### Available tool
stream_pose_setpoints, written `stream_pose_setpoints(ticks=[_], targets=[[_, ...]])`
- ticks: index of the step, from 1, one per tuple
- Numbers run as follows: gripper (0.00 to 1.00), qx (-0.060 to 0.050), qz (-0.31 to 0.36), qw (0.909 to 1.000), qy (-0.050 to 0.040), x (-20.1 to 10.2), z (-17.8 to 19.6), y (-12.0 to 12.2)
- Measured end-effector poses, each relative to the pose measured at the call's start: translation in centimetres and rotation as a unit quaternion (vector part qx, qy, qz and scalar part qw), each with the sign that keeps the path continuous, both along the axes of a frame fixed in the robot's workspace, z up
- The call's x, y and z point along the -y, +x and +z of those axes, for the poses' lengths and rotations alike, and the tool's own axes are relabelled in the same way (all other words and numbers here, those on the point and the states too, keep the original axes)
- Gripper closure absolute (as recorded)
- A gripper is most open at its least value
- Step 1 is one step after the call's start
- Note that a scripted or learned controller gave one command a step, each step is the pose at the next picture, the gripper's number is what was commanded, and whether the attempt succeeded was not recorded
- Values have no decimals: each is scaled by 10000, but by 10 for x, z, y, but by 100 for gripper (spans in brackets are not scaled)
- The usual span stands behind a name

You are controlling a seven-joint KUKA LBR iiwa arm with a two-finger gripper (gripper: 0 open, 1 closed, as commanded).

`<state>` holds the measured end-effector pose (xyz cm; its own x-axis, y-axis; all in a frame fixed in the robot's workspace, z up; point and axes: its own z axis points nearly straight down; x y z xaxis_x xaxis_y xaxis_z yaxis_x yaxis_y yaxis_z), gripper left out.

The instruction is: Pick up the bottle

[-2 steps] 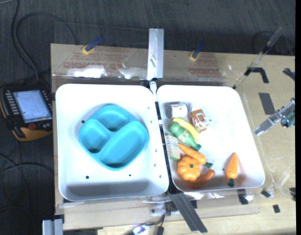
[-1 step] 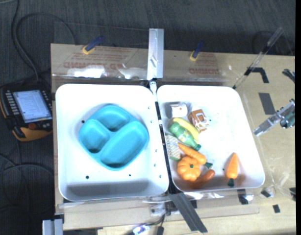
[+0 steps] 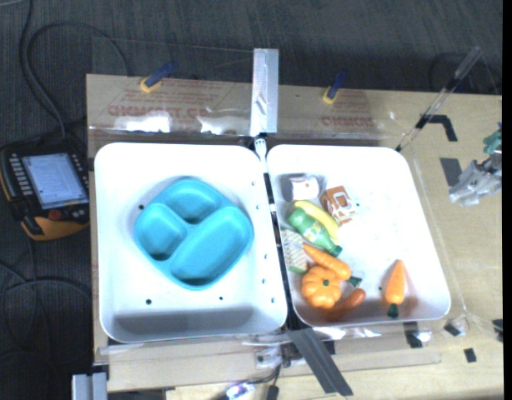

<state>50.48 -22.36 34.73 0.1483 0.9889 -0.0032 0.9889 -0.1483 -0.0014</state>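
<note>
Against the right bin's [image 3: 423, 223] left wall: green bottle [image 3: 313, 230], toys crowding it; right half open. Left bin [image 3: 114, 223] holds blue tray [image 3: 193, 232]. End effector [image 3: 475, 182]: grip state indiscernible.

Crowded left wall, open right side

In the right bin [image 3: 423, 223], the green bottle [image 3: 314, 230] sits hemmed by a banana [image 3: 316, 215], carrot [image 3: 327, 261] and pumpkin [image 3: 321, 288]; the bin's upper right floor lies bare for approach.
</note>
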Motion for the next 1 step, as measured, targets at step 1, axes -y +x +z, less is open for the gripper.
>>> stream_pose_setpoints(ticks=[1], targets=[[100, -6, -60, 10000, -6, -7, -23, -21]])
